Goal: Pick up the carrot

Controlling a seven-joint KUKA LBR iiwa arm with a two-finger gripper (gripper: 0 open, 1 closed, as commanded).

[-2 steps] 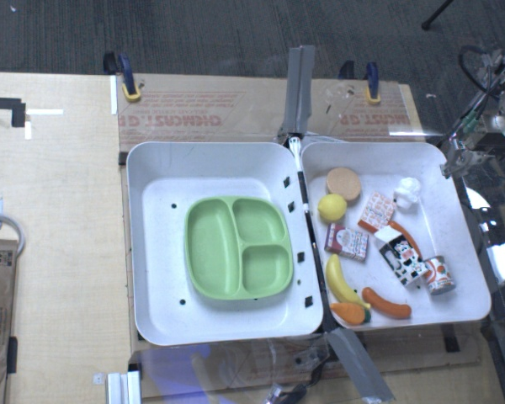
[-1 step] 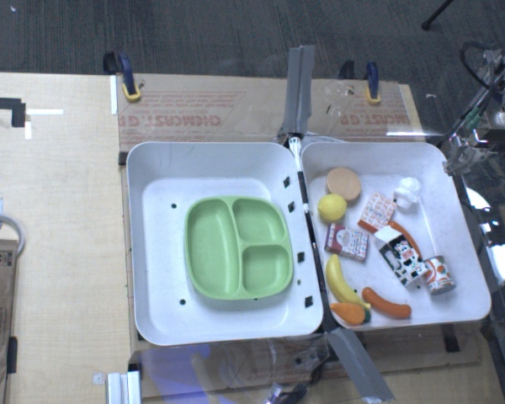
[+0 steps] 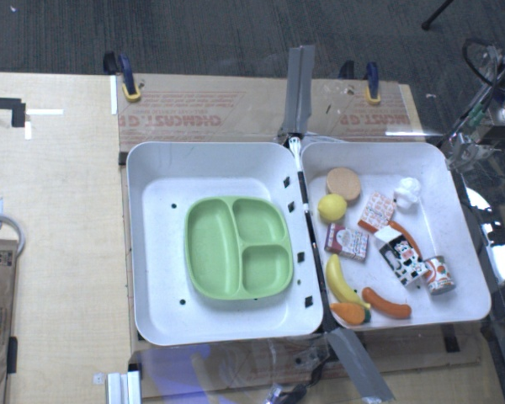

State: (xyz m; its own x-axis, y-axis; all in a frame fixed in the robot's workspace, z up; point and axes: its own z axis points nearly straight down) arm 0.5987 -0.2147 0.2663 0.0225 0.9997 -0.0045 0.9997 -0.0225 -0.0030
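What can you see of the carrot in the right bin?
The carrot is a smooth, orange-red, plastic-looking stick with rounded ends. It lies flat on the right bin's floor near the front wall, pointing left to right and sloping slightly toward the front on its right side. Its left end sits close to the banana's lower tip; whether they touch is unclear. Nothing rests on it.

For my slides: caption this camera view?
Green tray in left bin; carrot lies beside banana in cluttered right bin.
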